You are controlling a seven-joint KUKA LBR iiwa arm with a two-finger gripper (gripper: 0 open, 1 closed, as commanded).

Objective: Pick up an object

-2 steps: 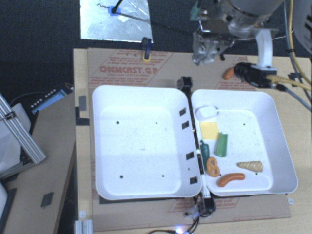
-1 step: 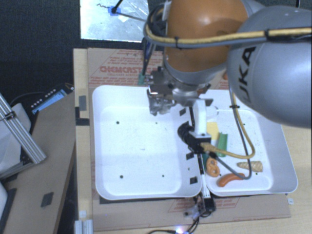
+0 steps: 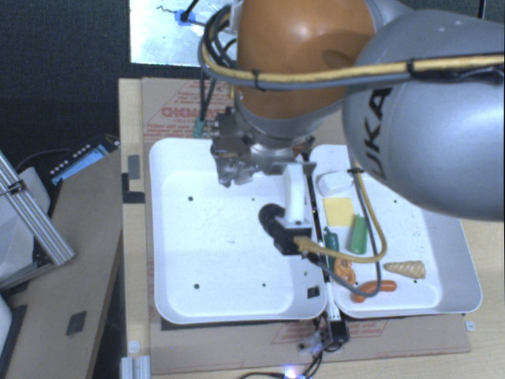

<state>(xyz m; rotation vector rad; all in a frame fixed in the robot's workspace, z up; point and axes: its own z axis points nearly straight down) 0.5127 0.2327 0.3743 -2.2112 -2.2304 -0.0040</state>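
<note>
- Gripper (image 3: 227,178) of the grey arm with the orange band (image 3: 304,46) hangs over the far right part of the shallow white left bin (image 3: 197,243), close to the edge it shares with the shallow white right bin (image 3: 446,247).
- Whether the gripper is released or clenched cannot be told; its metal body hides its tip from this slanted view.
- The loose things to pick from all lie in the left half of the right bin, well to the right of the gripper and nearer than it.
- A flat yellow square block (image 3: 339,210) lies farthest of the coloured things, with a pale white rounded piece (image 3: 334,183) just beyond it.
- A green cylinder (image 3: 360,234) lies tilted just near of the yellow block, and a shorter dark green piece (image 3: 331,239) sits beside it on the left.
- A beige ridged cone (image 3: 405,270) lies on its side to the right, its point turned left.
- A red-orange sausage-shaped thing (image 3: 377,287) lies at the near rim, and a patterned orange lump (image 3: 344,271) is just left of it; its exact shape is unclear.
- A small black square thing (image 3: 313,292) sits in the near right corner of the left bin.
- Both bins rest on a brown cardboard sheet with red print (image 3: 177,110), laid on the tan bench (image 3: 83,235).
</note>
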